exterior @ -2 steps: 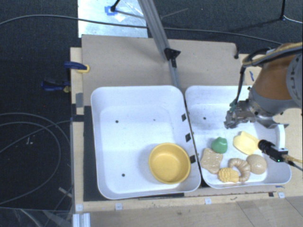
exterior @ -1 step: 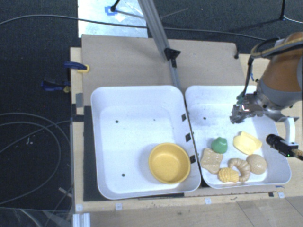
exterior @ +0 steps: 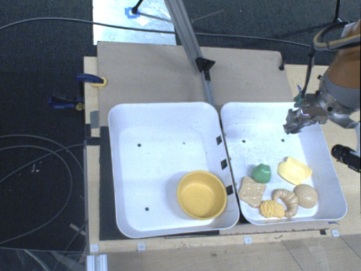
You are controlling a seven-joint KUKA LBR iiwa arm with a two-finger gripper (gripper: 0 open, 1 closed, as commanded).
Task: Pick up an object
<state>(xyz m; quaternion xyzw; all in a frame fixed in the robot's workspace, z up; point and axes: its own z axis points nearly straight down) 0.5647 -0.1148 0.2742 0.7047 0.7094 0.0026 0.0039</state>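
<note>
Objects for picking lie clustered in the near end of the right bin (exterior: 327, 151): green round piece (exterior: 261, 173), pale yellow wedge (exterior: 294, 170), tan cracker-like square (exterior: 251, 191), corn cob (exterior: 272, 209), curled tan pastry shape (exterior: 286, 199), beige egg-like ball (exterior: 306, 196). Cracker, corn, pastry and ball sit touching or just beside one another; green piece just beyond the cracker; wedge near the right wall.

Left bin (exterior: 146, 134) carries a yellow bowl (exterior: 201, 194), upright, near its front right corner.

Claw (exterior: 294, 121) hangs over the far right part of the right bin, well apart from the cluster, nothing seen between its fingers; whether clenched or released cannot be told from this angle. Grey arm with orange band (exterior: 345, 66) enters from the right.

Worktop (exterior: 146, 75) is plain tan board. No brand, label or legible writing on any item
</note>
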